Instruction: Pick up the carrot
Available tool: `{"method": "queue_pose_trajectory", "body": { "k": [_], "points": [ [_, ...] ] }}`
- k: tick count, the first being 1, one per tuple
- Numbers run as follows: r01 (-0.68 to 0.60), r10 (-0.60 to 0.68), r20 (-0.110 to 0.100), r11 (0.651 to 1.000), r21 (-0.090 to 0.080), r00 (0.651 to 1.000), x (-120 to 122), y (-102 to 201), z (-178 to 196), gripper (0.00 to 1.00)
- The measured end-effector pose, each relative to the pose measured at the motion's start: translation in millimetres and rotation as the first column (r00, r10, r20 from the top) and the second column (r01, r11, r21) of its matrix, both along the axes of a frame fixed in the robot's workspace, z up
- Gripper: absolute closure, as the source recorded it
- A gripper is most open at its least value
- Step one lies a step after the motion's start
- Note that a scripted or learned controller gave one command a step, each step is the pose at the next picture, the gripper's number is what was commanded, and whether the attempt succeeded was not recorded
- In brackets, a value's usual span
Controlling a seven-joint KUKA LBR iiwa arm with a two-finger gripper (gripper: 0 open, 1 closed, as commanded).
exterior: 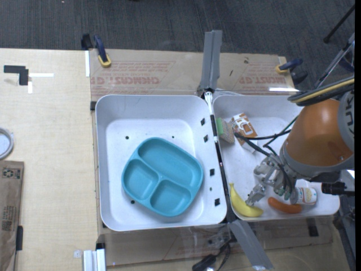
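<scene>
Over the table's right bin (pixel 271 110), the end effector (pixel 265 186) is hovering with fingers spread and holding nothing, while the carrot (pixel 284 206) is lying just beside it, not yet grasped.

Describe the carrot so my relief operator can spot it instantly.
Look in the right-hand bin, along its near wall. The carrot lies there, just below the gripper. It is the small orange-red stick between the yellow banana and a white bottle.

Left of the orange carrot (pixel 285 206) lies the yellow banana (pixel 243 204); the blue sectioned plastic tray (pixel 162 176) sits farther left, in the neighbouring white bin (pixel 107 151).
</scene>
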State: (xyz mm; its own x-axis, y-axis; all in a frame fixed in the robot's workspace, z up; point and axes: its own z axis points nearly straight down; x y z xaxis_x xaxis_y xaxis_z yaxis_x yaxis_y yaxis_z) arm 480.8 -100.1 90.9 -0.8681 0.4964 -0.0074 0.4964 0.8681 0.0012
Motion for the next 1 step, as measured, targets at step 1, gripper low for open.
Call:
{"method": "queue_pose_trajectory", "body": {
  "k": [1],
  "points": [
    [-0.066, 0.066, -0.009, 0.998, 0.003, 0.998, -2.2, -20.3, 42.2, 0.00]
  ]
}}
